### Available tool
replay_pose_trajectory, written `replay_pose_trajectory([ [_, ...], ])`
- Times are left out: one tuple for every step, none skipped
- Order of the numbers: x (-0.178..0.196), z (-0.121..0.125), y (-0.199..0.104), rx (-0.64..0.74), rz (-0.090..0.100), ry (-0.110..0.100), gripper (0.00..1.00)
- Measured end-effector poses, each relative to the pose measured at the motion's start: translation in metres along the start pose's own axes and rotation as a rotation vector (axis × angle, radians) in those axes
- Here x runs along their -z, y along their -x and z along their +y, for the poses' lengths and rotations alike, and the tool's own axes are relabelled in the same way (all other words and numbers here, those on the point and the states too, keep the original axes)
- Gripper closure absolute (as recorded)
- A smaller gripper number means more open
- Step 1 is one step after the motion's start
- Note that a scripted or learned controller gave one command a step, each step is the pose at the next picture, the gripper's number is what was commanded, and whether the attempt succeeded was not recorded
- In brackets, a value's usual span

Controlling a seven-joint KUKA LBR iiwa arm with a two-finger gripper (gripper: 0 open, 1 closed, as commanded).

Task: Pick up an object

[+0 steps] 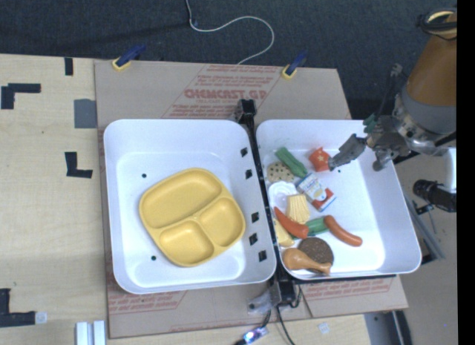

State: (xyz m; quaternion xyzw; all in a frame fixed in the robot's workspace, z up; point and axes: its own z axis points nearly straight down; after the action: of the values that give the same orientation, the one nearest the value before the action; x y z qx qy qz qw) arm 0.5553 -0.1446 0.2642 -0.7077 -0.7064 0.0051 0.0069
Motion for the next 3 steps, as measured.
replay_pose_trajectory([
  [0.006, 0.002, 0.0, 0.003, -0.002, 0.01, 0.0],
  [-0.052, -0.008, -0.004, 0.003, -0.001, 0.004, 0.0],
  [-0.115, -0.001, 0.0, 0.003, -0.001, 0.005, 0.0],
])
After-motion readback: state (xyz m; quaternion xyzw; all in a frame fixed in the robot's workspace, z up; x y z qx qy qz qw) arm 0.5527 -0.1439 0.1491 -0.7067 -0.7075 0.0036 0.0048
